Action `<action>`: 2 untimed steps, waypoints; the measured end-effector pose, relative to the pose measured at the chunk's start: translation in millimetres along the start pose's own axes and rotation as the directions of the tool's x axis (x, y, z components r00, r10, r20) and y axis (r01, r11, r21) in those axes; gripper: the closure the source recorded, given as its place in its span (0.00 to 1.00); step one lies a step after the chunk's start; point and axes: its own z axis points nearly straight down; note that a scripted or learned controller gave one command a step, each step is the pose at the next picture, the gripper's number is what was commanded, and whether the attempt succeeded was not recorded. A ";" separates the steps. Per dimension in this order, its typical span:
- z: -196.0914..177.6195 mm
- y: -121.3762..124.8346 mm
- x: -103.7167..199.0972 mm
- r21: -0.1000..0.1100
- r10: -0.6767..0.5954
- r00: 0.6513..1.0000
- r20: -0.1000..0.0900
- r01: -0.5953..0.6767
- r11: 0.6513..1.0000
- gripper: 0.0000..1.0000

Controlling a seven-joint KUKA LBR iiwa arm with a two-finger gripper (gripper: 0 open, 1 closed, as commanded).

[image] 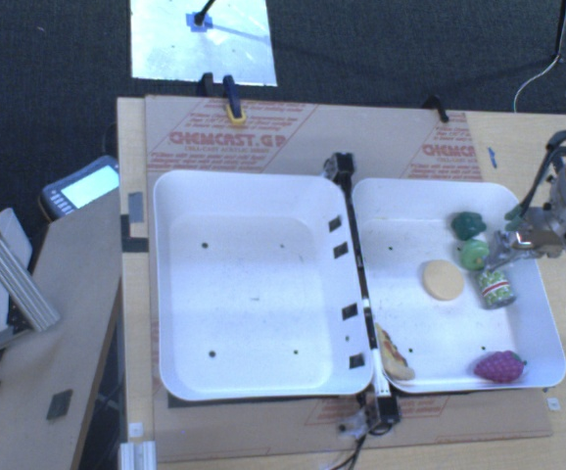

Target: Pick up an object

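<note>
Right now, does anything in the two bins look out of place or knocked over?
Mostly tidy. The small can lies tilted on its side in the right bin, just below the gripper. A yellowish-brown item is jammed against that bin's left wall near the divider. Nothing looks spilled.

I counted two white bins: the left bin [180, 204] and the right bin [400, 213]. In the right bin I counted six things: one dark green object [467, 225], one light green ball [474, 254], one tan round disc [444, 281], one small can [495, 288], one purple grape bunch [499, 365] and one brownish object [395, 356].
</note>
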 end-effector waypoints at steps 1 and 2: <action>-29.3 30.5 75.7 -0.008 -0.019 1.000 -0.004 0.019 1.000 1.00; -89.0 -10.8 150.6 -0.010 -0.021 1.000 -0.006 0.021 1.000 1.00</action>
